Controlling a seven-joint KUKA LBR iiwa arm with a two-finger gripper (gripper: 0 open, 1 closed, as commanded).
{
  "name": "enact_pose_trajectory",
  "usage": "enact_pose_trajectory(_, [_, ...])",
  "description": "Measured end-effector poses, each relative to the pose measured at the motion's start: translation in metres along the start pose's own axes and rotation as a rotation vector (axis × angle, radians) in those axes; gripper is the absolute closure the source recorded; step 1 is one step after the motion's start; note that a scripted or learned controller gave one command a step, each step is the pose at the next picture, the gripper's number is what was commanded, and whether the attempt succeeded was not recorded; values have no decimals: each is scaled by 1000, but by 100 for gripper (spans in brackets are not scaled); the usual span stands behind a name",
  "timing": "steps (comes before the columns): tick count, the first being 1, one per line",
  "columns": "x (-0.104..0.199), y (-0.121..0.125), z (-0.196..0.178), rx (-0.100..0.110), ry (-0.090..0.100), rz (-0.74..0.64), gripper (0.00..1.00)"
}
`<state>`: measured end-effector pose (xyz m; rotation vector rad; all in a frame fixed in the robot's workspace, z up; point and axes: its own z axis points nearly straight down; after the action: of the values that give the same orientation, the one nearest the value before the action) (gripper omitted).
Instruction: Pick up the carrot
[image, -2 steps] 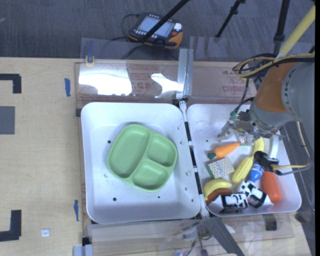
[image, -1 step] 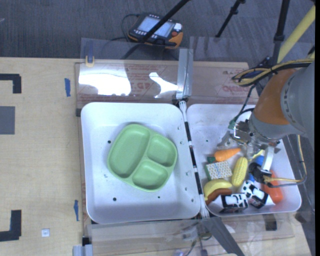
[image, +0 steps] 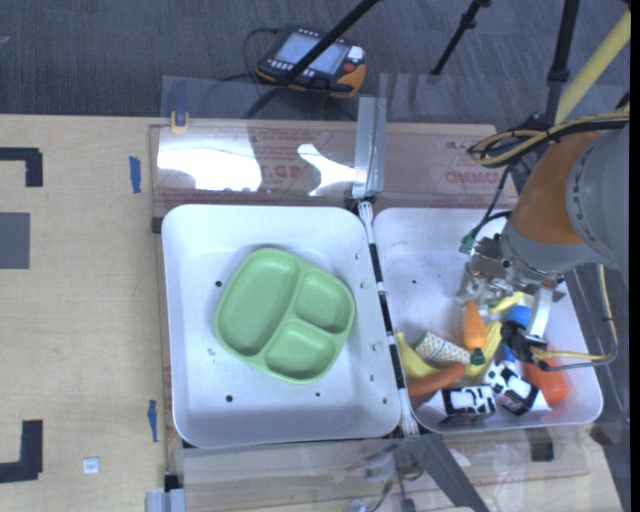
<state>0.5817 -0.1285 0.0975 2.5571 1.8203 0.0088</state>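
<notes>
And here's the bench, two white bins side by side. The left bin (image: 190, 330) carries a green divided plate (image: 285, 313), three compartments, sitting at a tilt near the middle. The arm (image: 585, 200), grey with its orange band, reaches in from the right and hangs over the right bin (image: 420, 260), where all the clutter sits at the near end. The gripper (image: 490, 290) points down just above the pile, and whether its fingers are wide or narrow I cannot tell, they blur into the toys beneath. Right under it is the carrot (image: 473, 325), a short orange piece with a green tip (image: 478, 353), standing nearly upright in the heap; whether the fingers touch it, I cannot say. To its left lies a yellow banana (image: 408, 352), with a long orange piece (image: 438, 381) just nearer than it. A black-and-white toy (image: 470, 400) sits at the near edge, and a red-orange object (image: 552, 385) rests at the right of the pile.
</notes>
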Motion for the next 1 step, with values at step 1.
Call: enact_pose_trajectory(1, [29, 5, -96, 6, -3, -44, 100])
